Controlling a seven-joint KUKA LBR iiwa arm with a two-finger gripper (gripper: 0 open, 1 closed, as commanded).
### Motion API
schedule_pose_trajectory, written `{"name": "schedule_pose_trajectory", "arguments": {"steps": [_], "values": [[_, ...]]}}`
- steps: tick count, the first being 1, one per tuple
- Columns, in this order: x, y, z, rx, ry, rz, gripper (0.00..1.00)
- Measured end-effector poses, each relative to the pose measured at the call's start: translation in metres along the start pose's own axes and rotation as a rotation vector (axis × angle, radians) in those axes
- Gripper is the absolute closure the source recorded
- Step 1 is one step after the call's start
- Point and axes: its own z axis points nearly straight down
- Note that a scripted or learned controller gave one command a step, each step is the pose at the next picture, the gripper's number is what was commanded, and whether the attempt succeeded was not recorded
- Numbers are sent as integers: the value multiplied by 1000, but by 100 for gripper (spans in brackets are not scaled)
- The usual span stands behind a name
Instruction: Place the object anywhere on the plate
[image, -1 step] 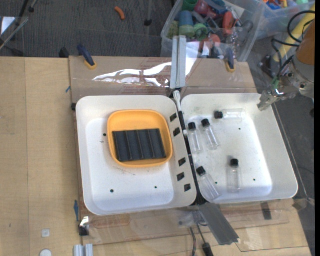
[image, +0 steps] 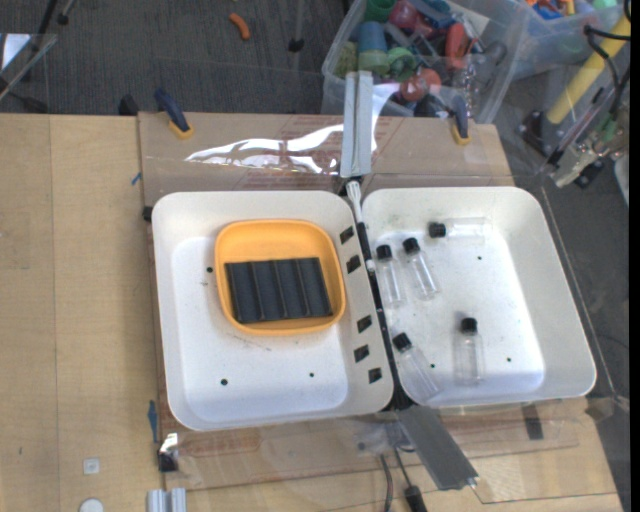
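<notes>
**Q:** Vials (image: 420, 268) first. What are you looking at?

**A:** You have five small clear tubes with black caps, all lying on their sides in the right bin (image: 520, 260). Three are near its back left, with one of those apart toward the back wall. One lies front centre, and one sits at the front left by the divider. None touches the plate (image: 280, 232).

**Q:** Plate?

**A:** It is orange, smooth, a rounded square with a raised rim. You will find it in the left bin (image: 260, 395), toward the back. On it lies a black slab (image: 278, 290), matte, rectangular, ribbed into four parallel bars, sitting wholly inside the rim.

**Q:** Claw, and vials relative to it?

**A:** You cannot tell its state from this frame, nor how the vials lie relative to it.

**Q:** Bins and surroundings?

**A:** Both bins are shallow glossy white plastic with rounded corners. The right floor is speckled with dark marks. Small black tabs (image: 355, 265) run along the shared edge. The bench (image: 70, 300) is pale wood. A crinkled clear film (image: 270, 155) glares behind the left bin. A metal bar (image: 357, 120) stands behind the divider. Past the bench you see a clear tote (image: 430, 45) of coloured toys on dark carpet.
</notes>
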Motion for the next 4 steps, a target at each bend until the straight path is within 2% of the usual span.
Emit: {"name": "schedule_pose_trajectory", "arguments": {"steps": [1,2,3,4], "values": [[1,1,-82,-1,0,-163,100],[0,1,-131,-3,-2,-492,100],[3,-5,-131,1,3,-577,100],[3,-6,-131,-1,4,-856,100]]}}
